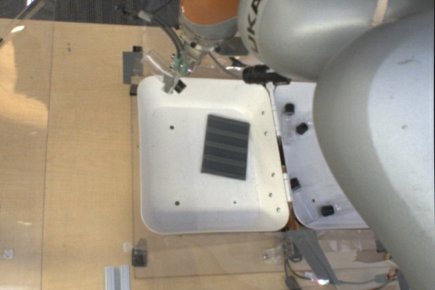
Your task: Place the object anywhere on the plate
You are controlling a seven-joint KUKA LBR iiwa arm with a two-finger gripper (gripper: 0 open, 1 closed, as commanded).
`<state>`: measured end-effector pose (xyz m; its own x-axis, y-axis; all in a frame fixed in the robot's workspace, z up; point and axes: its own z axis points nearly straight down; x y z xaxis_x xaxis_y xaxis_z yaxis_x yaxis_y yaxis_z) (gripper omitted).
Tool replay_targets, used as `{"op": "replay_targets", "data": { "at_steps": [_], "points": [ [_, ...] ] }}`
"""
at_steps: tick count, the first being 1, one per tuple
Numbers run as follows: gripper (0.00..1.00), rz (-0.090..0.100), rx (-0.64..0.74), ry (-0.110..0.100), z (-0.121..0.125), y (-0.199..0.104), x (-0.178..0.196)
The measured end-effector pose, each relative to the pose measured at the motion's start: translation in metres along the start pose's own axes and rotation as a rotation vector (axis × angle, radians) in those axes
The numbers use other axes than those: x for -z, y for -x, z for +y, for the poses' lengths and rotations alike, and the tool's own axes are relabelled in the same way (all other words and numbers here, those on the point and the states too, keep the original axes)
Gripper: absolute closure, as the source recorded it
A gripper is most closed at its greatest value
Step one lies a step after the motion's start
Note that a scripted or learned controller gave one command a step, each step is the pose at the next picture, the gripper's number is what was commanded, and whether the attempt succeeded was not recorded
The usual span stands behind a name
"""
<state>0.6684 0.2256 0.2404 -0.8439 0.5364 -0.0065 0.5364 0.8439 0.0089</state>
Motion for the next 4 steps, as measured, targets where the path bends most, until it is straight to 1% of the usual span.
{"op": "replay_targets", "data": {
  "at_steps": [1,2,3,4],
  "points": [
    [1.0,0.002,-0.386,-0.005,0.002,-0.015,-0.007],
    [1.0,0.003,0.137,-0.002,-0.005,0.004,-0.047],
    [1.0,0.0,0.133,0.002,0.005,-0.012,0.005],
    [1.0,0.001,0.116,0.0,0.005,-0.011,0.01]
  ]
}}
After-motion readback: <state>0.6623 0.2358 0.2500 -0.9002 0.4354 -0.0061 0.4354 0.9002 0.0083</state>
